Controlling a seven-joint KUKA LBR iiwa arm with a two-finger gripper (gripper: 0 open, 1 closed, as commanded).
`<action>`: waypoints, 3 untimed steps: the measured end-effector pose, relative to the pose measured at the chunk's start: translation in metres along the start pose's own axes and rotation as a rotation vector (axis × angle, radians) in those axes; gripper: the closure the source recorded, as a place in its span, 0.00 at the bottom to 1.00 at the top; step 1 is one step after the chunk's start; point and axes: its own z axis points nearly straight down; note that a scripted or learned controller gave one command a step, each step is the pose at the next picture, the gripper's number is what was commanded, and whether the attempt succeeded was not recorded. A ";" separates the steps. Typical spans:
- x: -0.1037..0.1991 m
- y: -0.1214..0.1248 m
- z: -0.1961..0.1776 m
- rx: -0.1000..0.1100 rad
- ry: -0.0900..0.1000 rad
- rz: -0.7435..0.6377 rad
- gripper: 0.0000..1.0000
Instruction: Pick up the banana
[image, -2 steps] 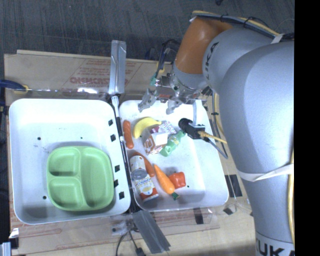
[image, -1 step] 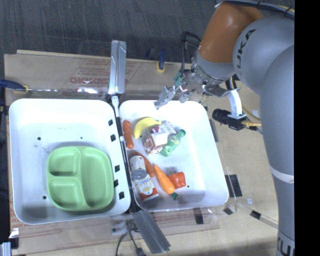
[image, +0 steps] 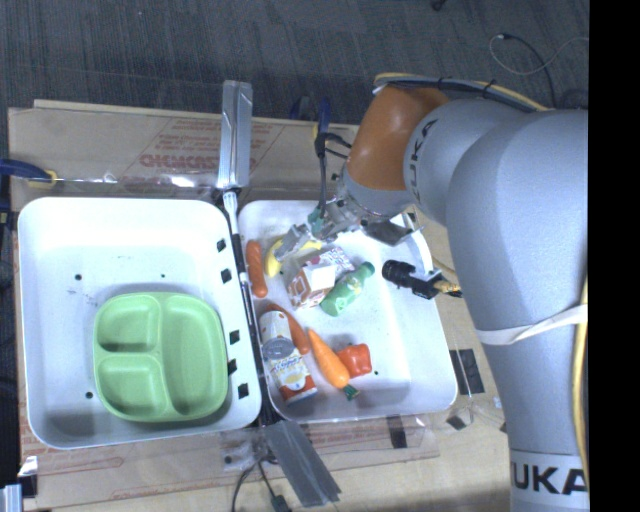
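The gripper (image: 300, 240) sits low in the upper-left part of the right bin (image: 420, 385), reaching in from the right under the orange wrist band. The banana (image: 276, 257) lies just beside and below-left of the fingertips, partly covered by the metal fingers; only a small yellow strip shows. Its long axis appears to run roughly top-right to bottom-left, but too little is visible to be sure. Finger state: cannot tell — the tips blur into the clutter, and no item is clearly seen between them.

Surroundings: tight. An orange carrot-like piece (image: 257, 269) lies just left of the banana, against the bin wall. A small carton (image: 314, 281) and green bottle (image: 348, 288) lie just right/below. Judgement: approach room is limited on both sides; a neighbour may get nudged or caught.

Surface: smooth white plastic, flat. The left bin (image: 60, 230) holds a green divided tray (image: 160, 355), well apart.
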 end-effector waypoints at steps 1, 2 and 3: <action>0.021 -0.015 0.015 0.010 0.006 -0.069 0.00; 0.013 0.002 0.015 0.029 0.014 -0.132 0.00; 0.014 0.000 0.007 0.040 0.021 -0.134 1.00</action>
